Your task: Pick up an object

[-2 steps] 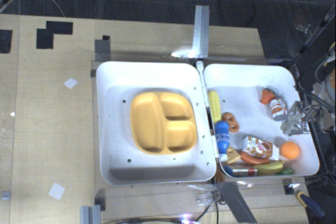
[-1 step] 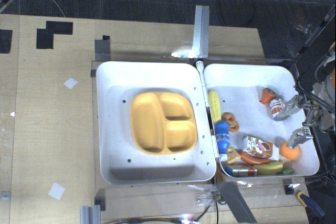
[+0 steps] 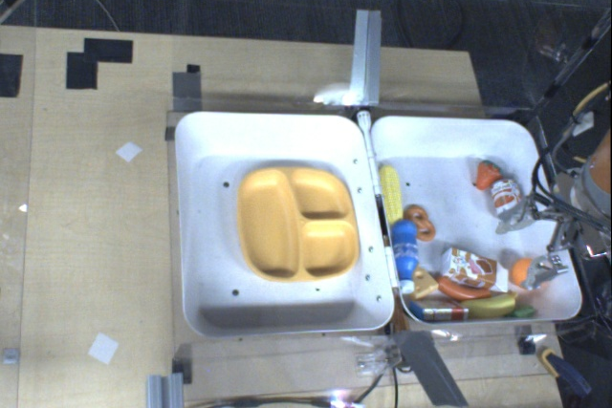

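My gripper (image 3: 533, 244) reaches in from the right over the right bin (image 3: 449, 148), near its right wall. It is open, with one finger (image 3: 513, 220) just below a small red-and-white can (image 3: 499, 188) and the other beside a small orange fruit (image 3: 521, 271). Only bare bin floor lies between the fingers. Along the bin's left side lie a yellow corn cob (image 3: 390, 193), a pretzel (image 3: 419, 221) and a blue bottle (image 3: 405, 248). A printed snack packet (image 3: 470, 268), a hot dog (image 3: 459, 289) and a yellow-green banana (image 3: 490, 305) crowd the front.
The left bin (image 3: 206, 234) holds a yellow divided plate (image 3: 295, 222). A metal post (image 3: 367, 57) stands behind the seam between the bins. Dark cables (image 3: 559, 167) hang by the arm at the right edge. The wooden bench (image 3: 86, 234) stretches away to the left.
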You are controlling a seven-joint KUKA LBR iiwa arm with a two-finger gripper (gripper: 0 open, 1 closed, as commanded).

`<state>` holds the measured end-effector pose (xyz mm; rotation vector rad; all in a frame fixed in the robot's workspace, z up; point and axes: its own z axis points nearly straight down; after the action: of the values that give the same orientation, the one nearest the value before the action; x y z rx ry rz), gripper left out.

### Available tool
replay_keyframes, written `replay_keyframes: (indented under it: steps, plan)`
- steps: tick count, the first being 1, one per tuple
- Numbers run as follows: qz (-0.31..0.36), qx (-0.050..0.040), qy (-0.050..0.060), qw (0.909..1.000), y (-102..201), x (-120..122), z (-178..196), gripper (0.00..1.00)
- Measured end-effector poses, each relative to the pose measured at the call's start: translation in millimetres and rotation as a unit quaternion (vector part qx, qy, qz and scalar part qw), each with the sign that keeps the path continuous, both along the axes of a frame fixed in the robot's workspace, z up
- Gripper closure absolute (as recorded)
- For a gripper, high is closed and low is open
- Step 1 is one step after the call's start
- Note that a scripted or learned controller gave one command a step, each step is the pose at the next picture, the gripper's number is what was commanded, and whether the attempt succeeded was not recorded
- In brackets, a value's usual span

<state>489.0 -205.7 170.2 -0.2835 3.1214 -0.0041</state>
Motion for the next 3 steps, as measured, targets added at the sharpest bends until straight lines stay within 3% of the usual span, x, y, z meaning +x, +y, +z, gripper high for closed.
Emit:
replay_keyframes:
  steps: [1,2,3]
  plan:
    - [-0.013,-0.0001,-0.001,0.9999,0.1,17.8,22.5,0.0]
    - [-0.033,0.0007,0.0,0.9995,1.1,7.2,5.8,0.0]
    - [-0.066,0.0008,-0.001,0.9978,0.0,4.7,12.4,0.0]
